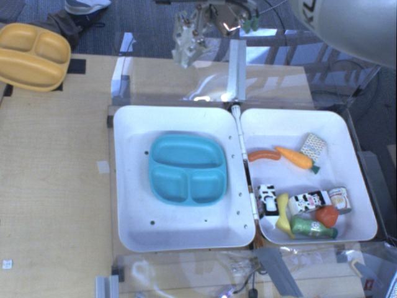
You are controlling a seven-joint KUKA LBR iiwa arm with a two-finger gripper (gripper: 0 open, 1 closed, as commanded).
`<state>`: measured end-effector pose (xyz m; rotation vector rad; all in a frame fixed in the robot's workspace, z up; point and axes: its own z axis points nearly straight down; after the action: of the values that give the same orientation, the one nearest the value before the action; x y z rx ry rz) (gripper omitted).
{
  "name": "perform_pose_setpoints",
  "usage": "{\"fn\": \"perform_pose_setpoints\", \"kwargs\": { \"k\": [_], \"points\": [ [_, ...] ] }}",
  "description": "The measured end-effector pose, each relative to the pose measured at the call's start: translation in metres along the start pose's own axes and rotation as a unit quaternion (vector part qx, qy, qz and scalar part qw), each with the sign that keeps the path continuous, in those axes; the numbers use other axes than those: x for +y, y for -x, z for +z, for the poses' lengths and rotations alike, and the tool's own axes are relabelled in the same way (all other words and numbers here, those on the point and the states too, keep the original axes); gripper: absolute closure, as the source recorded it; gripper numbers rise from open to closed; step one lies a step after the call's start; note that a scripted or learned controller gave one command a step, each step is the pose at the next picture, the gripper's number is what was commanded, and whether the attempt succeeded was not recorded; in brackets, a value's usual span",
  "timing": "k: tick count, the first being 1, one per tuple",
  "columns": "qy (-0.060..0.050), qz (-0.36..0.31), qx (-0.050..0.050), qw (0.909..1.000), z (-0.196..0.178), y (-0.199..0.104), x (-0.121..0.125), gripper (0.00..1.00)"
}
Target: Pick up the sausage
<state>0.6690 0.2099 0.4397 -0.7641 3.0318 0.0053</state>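
Arm [347, 11] entering from upper right, grey, big in the corner. Hand [189, 39] hanging above the far edge of the counter [56, 185], beyond both bins, over clear plastic sheeting. Nothing seen between the fingers; how far open, cannot tell, too blurred and cluttered with cables.

Two white bins side by side, touching along a middle seam. Left bin [133, 222] holding a blue tray [188, 168] with three compartments, flat, near the centre.

Right bin [353, 160] holding the rest. Sausage [264, 156] lying flat in the upper left part, close to the seam, long axis roughly left to right. Carrot [294, 158] just beside it on the right, near end almost touching the sausage tip, green stub pointing lower right. Small patterned packet [312, 147] just above the carrot's thick end. Along the near side, a huddle: black-and-white carton [267, 201] by the seam, banana [283, 213] next to it, green bottle [313, 228] lying flat at the bottom, a second cow-print carton [310, 200] above it, tomato [327, 216] and a small can [339, 198] to the right.

Yellow tray [31, 54] at the far left corner of the counter, well apart from the bins. Shoe [87, 4] on the floor beyond it.
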Motion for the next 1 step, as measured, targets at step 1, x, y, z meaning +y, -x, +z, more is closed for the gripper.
{"fn": "perform_pose_setpoints", "kwargs": {
  "k": [1],
  "points": [
    [0.000,0.032,0.002,0.9995,0.0008,-0.0246,-0.0457,1.00]
  ]
}}
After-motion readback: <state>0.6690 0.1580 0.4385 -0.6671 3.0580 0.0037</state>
